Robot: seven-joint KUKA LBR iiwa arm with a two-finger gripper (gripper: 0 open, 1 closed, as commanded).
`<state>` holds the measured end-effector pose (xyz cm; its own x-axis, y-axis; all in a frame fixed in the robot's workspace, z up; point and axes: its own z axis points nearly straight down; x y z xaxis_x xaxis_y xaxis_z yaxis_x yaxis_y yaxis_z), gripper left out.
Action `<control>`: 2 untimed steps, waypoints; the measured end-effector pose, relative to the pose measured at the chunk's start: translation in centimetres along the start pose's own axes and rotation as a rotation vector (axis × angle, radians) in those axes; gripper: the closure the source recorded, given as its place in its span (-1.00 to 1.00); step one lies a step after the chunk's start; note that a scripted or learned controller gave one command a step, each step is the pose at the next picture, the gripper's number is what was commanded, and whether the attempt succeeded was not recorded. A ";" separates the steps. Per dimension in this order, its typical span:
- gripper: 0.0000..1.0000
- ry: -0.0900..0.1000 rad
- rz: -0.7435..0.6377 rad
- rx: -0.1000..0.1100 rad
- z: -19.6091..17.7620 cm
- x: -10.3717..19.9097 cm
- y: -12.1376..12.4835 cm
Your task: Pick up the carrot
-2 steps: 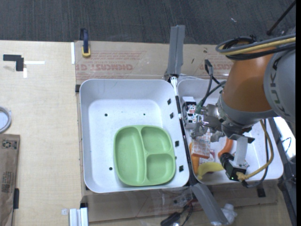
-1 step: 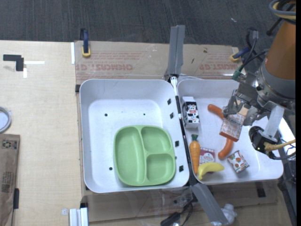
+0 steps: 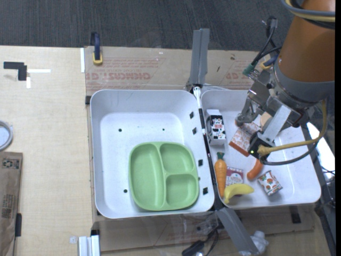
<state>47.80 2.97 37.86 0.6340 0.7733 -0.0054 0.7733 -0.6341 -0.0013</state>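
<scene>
The carrot (image 3: 220,176) lies lengthwise against the left wall of the right bin (image 3: 298,199), tip just beside a banana (image 3: 237,191). It looks like a light, stiff, slick plastic toy, so I'd pinch across the fat upper half. The gripper (image 3: 247,116) hangs well apart from it, and I can't tell if it's spread.

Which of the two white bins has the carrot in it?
The right-hand bin, under the claw: the carrot lies by its left wall. The left bin holds a green plate.

Orange carrot (image 3: 220,176) (green top farthest) lies flat in right bin (image 3: 290,199), by its left wall.
</scene>
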 end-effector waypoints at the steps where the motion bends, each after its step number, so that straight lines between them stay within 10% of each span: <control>1: 1.00 -0.001 -0.229 0.002 2.5 2.8 2.3; 2: 1.00 0.000 0.022 0.001 -6.2 -1.5 5.3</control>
<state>50.94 -1.56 44.04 0.6509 0.7591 -0.0052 0.7591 -0.6509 -0.0018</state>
